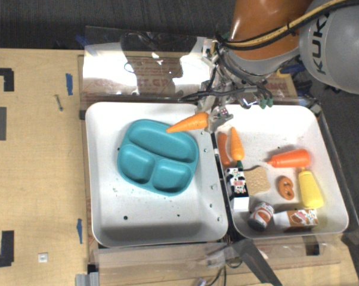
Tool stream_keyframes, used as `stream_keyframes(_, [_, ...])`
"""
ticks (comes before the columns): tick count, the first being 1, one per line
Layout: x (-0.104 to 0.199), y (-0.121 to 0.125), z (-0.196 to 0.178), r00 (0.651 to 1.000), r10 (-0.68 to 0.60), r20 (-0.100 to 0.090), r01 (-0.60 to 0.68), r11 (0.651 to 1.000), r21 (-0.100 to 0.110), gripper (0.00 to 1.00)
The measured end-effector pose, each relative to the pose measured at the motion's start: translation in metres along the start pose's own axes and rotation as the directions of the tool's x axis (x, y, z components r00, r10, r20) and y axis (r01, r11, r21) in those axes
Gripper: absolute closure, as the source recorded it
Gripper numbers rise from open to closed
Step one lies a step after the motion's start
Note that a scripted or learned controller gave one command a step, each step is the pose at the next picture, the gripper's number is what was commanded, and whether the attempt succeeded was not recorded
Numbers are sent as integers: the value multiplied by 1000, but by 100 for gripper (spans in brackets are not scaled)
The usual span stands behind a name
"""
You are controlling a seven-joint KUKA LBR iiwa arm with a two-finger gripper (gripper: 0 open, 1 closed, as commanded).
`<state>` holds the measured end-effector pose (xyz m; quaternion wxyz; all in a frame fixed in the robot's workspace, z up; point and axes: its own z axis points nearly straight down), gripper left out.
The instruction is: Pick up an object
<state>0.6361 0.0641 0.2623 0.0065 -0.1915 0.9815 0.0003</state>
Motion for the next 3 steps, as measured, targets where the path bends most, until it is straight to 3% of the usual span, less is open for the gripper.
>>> stream_keyframes(1, [21,-125,-39,999,51,-1,-51,999,6,100])
stream_keyframes(2, [6,-99,-2,999,40,-10,-40,999,-3,100])
stream_keyframes(3, [13,-115,33,999,-49,-11,49,999,-3,100])
